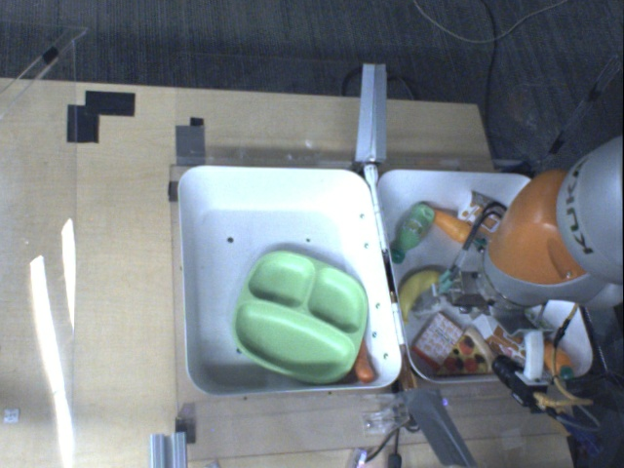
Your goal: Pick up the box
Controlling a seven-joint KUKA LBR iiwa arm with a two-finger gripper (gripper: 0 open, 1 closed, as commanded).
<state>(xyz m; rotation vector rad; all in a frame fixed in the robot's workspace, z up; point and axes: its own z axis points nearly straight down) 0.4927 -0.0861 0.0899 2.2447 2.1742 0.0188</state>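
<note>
Dark grey carpet ran across the top of the scene, with a thin cable (507,18) looping over it, and below it lay a pale wooden bench (97,291) bearing two shallow white bins side by side. Of these the left bin (210,213) was the larger in view, and a green three-compartment tray (300,314) lay tilted in its lower half, with a small orange item (364,367), too hidden to name, peeking out by the tray's lower right edge against the wall. From the right the arm (546,237) reached over the right bin (429,185), its orange band and grey housing covering much of that bin. Under it the gripper (466,295) hung low among the clutter, but whether its fingers were apart or together could not be told. Just below the gripper, near the bin's front wall, lay the box (450,344), a flat printed carton in red and yellow; whether the gripper touched it was unclear. Left of the gripper sat a yellow banana (419,289), and toward the back of the bin lay a green bottle (412,228) beside an orange carrot-like piece (450,226).
</note>
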